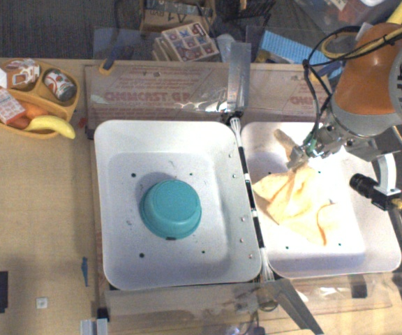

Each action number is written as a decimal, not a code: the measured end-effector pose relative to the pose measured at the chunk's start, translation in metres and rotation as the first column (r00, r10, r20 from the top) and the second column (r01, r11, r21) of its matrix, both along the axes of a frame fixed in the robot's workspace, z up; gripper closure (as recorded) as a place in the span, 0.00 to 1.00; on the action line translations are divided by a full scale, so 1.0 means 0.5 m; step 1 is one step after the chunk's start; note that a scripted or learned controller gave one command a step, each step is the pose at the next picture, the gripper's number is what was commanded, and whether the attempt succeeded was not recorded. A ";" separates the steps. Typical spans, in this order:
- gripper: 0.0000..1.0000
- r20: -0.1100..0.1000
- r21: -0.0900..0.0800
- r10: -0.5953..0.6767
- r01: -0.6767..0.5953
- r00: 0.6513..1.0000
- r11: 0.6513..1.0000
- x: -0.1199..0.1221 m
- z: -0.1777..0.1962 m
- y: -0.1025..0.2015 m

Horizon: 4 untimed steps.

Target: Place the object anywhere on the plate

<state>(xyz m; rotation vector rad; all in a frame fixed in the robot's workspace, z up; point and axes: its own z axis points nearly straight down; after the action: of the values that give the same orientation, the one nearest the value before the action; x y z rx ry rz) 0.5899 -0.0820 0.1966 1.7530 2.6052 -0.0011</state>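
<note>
We see the gripper [301, 155] pinching a limp yellow cloth [292, 195] in the right white bin [379, 253], round teal plate [171, 209] at nine o'clock in the left white bin [117, 152]

A robot test lab, not a home or a kitchen.

We see 2 shallow white bins [117, 145] fixed side by side on a wooden bench [33, 243], with a grey and orange robot arm [375, 75] and its loose cables [340, 40] reaching in from the right. Behind the bins we see a cardboard box [159, 93], stacked boxes and a picture book [185, 39] on a dark floor. A yellow tray of toy food [26, 100] sits at the bench's far left corner.
</note>
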 end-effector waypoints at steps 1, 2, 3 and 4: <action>1.00 0.003 0.000 0.002 -0.002 1.000 1.000 0.002 0.057 0.000; 1.00 0.000 0.001 0.393 -0.393 0.920 0.920 -0.039 0.075 0.103; 1.00 0.001 0.001 0.718 -0.718 0.696 0.696 -0.061 0.076 0.187; 1.00 0.001 -0.001 0.925 -0.925 0.380 0.380 -0.102 0.090 0.270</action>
<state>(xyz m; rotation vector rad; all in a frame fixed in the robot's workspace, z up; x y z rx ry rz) 0.5391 0.0531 0.2418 0.0056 3.1388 0.0022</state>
